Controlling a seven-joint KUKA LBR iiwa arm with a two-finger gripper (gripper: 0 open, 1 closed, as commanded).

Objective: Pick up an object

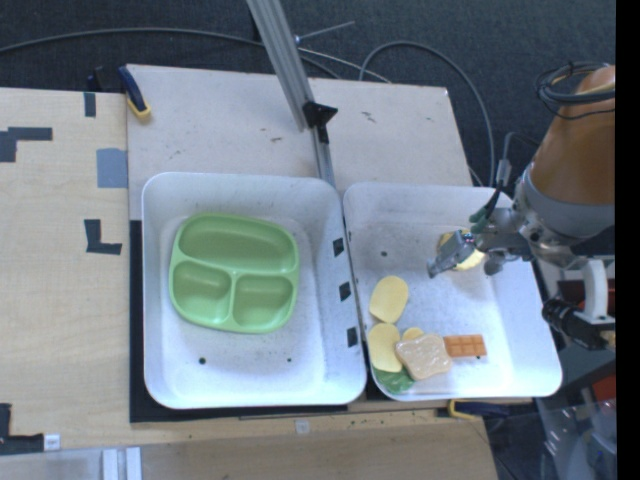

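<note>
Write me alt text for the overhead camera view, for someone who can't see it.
The robot arm's hand reaches from the right into the right bin, with something yellow at its tip. Toward that bin's near edge lie two yellow pieces, a toast slice and an orange cracker. The left bin holds a green divided plate.

The pale wooden tabletop (230, 118) carries two shallow white bins side by side, the left bin (160, 368) touching the right bin (520, 368) along their inner rims.
</note>
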